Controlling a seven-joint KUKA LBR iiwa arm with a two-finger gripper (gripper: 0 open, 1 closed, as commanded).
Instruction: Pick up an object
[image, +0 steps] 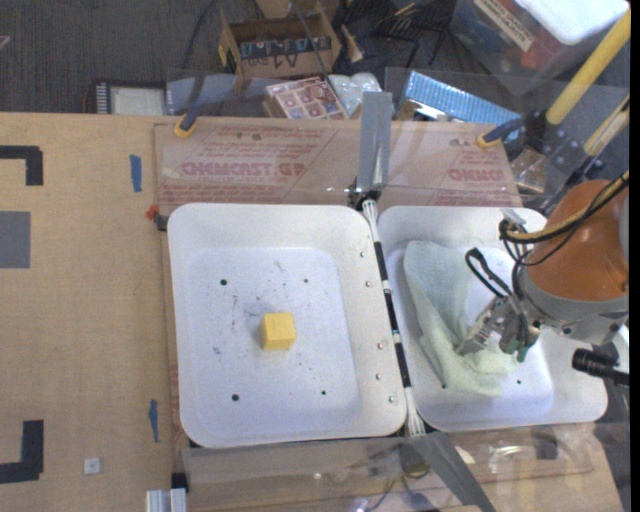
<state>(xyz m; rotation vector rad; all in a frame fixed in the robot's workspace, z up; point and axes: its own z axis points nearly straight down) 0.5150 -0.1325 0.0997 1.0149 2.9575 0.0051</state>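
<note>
A small yellow block (279, 331) lies near the middle of the left bin (200, 240). A pale green-white cloth (440, 300) lies crumpled in the right bin (580, 400), running from its upper left to its lower middle. My gripper (487, 336) is down in the right bin, at the cloth's lower right part, with the fingertips touching or pressed into the fabric. The orange-banded wrist (585, 250) hangs above and to the right of it.
A metal divider (375, 150) stands behind the seam between the two bins. Cardboard sheets (80, 300) cover the bench to the left. Cables, boxes and yellow poles crowd the back edge.
</note>
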